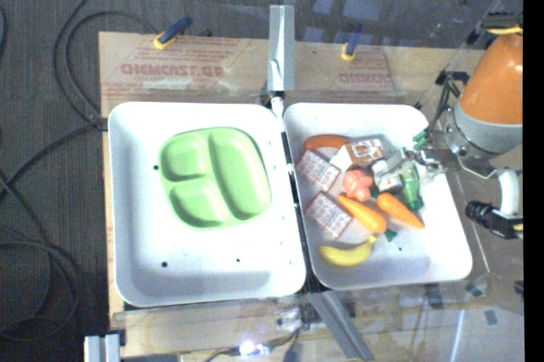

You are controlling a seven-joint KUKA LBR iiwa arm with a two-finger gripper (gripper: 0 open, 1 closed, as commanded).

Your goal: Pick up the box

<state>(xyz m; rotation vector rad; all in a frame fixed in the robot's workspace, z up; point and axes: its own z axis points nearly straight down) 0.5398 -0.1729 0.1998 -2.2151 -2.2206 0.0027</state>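
Observation:
Three small boxes lie in the right bin [442, 258]. A brown-topped one [367, 150] sits near the back, a white-and-red one [319, 171] at the left, and another white-and-red one [329, 214] lies in front of it. My gripper [403, 171] is low over the bin's right half, just right of the brown-topped box and above a pile of toy food. The arm's orange band [501, 84] rises at the right edge. I see no box in the gripper.
Around the boxes lie a red sausage [325, 142], a pink piece [358, 183], two carrots [363, 212] [400, 211], a green piece [413, 189] and a banana [347, 252]. The left bin [136, 267] holds a green divided plate [216, 175]. A metal post [279, 54] stands behind the bins.

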